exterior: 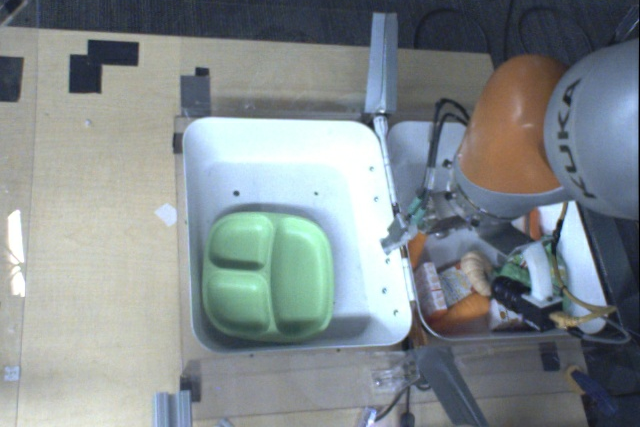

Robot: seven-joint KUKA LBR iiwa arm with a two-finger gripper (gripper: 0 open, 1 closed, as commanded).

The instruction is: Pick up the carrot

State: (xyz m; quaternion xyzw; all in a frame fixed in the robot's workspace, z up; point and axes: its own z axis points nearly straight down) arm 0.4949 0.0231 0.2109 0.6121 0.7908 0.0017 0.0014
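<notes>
The arm's orange band and grey wrist cover much of the right bin (405, 147). My gripper (402, 229) sits low at that bin's left wall, beside the divider between the bins. An orange shape that looks like the carrot (462, 316) lies at the bin's front, below and right of the gripper and apart from it. A small orange patch (417, 246) shows just under the gripper. What it belongs to is unclear.
A green divided plate (268, 273) lies in the front half of the left bin (290, 155). The right bin also holds a printed packet (433, 287), a pale bread-like item (474, 269), a green and white thing (522, 267) and another orange piece (535, 221).
</notes>
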